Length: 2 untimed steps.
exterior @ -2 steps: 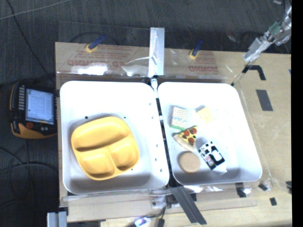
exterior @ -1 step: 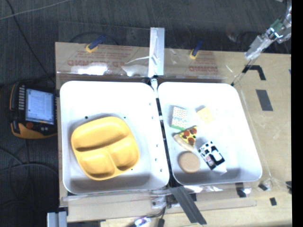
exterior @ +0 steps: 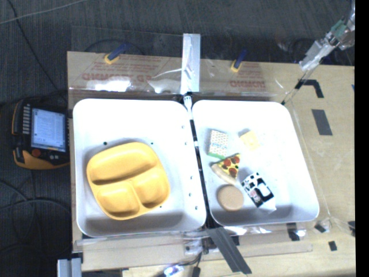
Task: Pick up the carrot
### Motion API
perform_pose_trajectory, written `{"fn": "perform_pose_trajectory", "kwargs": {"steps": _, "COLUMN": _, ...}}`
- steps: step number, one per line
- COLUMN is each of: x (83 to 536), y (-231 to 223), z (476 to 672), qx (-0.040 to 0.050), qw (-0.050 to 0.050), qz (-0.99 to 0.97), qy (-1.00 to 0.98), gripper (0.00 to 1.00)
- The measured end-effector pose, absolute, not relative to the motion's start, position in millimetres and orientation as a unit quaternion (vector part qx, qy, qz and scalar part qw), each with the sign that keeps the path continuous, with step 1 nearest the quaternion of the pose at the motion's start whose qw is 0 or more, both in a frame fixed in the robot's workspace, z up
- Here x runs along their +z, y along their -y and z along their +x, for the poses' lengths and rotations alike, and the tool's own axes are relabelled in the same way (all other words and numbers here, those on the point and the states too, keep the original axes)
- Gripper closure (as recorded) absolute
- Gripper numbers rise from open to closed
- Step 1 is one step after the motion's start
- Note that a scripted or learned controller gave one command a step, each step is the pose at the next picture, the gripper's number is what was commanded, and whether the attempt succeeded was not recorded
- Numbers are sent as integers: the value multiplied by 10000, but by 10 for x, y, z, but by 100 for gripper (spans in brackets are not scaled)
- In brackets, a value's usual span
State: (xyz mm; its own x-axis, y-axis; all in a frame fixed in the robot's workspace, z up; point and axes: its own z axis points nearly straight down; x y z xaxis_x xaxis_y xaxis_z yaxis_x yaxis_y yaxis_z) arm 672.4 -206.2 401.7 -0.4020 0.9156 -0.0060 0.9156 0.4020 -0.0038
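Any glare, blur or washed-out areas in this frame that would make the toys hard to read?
Camera view: right bin slightly overexposed, so the pale yellow piece almost blends in; the yellow tray reads clearly; overall soft focus, small toys lack detail.

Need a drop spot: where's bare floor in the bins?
Right bin: bare along its right side and far edge. Crowded left-centre: patterned square, pale yellow block, pizza slice, round cookie, cow-print carton. Left bin: yellow divided plate fills the middle; bare strip behind it.
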Motion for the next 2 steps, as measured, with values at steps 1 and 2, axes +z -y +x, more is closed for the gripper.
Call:
{"fn": "perform_pose_trajectory", "kwargs": {"steps": 1, "x": 4092, "y": 2060, "z": 6740, "qx": -38, "qw": 17, "qz": 5465, "qy": -8374, "gripper": 100}}
{"fn": "perform_pose_trajectory", "kwargs": {"steps": 2, "x": 4167, "y": 2059, "z": 6756, "qx": -43, "qw": 18, "qz": 5462, "qy": -8376, "gripper": 100}}
